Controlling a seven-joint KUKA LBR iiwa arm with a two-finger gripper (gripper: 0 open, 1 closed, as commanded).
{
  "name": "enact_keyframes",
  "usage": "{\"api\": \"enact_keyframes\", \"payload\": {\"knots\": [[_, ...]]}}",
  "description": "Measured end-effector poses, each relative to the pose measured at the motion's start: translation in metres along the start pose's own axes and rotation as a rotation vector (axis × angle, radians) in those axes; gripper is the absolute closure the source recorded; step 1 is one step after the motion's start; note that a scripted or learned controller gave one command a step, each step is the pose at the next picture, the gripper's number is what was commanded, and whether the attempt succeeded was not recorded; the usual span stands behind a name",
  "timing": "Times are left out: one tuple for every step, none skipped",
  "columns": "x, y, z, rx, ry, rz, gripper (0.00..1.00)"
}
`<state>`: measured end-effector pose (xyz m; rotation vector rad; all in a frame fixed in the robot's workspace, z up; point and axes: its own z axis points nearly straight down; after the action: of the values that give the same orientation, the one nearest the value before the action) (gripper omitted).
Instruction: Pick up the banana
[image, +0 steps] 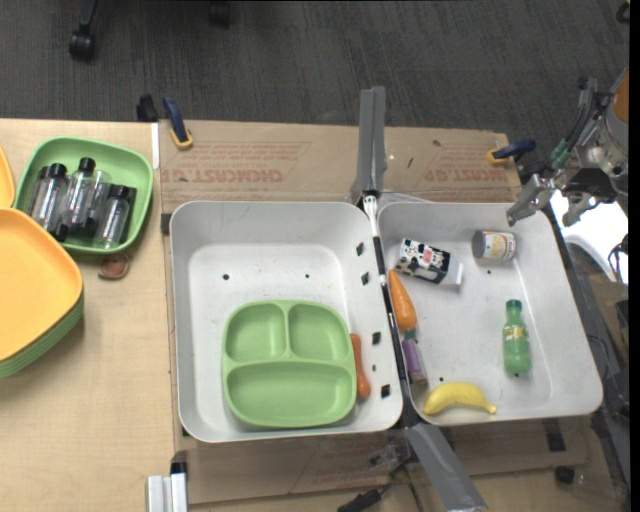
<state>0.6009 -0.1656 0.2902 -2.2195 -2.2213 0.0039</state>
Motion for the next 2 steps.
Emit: {"api": "enact_keyframes", "payload": {"knots": [[-0.01,-0.068,0.123,0.0,0.001,-0.157,0.0],[-0.052,-0.01,0.2,-0.002,0.006,-0.283,0.0]]}}
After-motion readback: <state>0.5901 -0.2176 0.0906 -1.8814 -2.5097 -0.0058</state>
